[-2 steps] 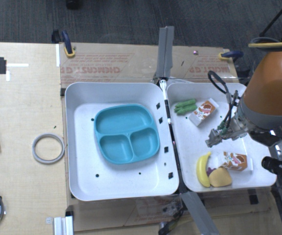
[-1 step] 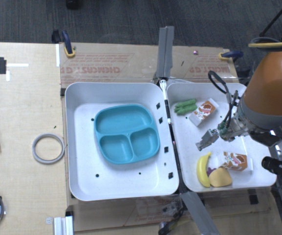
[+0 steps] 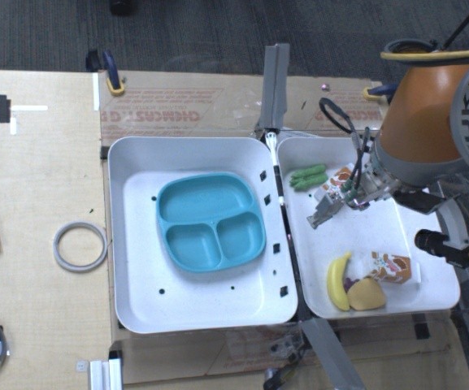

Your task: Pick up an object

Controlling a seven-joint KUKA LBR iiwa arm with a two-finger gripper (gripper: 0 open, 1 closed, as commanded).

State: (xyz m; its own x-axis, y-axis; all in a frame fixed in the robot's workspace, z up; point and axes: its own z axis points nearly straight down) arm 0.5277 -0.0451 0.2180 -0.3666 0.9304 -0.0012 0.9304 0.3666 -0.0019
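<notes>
The fingers (image 3: 322,214) are hanging low over the bare white floor of the right bin (image 3: 449,287). As far as the slanted view is showing, they are lying drawn together into one grey wedge with nothing between them.

The likeliest thing to take is the green pod-like piece (image 3: 308,176), which is lying flat just beyond the fingertips, towards the bin's far wall, apart from them. It is looking like a light, moulded toy vegetable: probably stiff enough to keep its shape, but smooth and low-lying, so it may be sliding away rather than rising if pinched at one end. Closing across its narrow middle is looking like the soundest hold.

A red-and-white packet (image 3: 341,182) is sitting just behind the fingers, partly under the wrist; it is probably thin and crinkly, offering little to squeeze.

Well to the near side of the fingers, a yellow banana (image 3: 337,281), a brown rounded lump (image 3: 366,294) and a small printed carton (image 3: 392,267) are crowding together. These three are touching, so a clean grip there is looking harder.
</notes>
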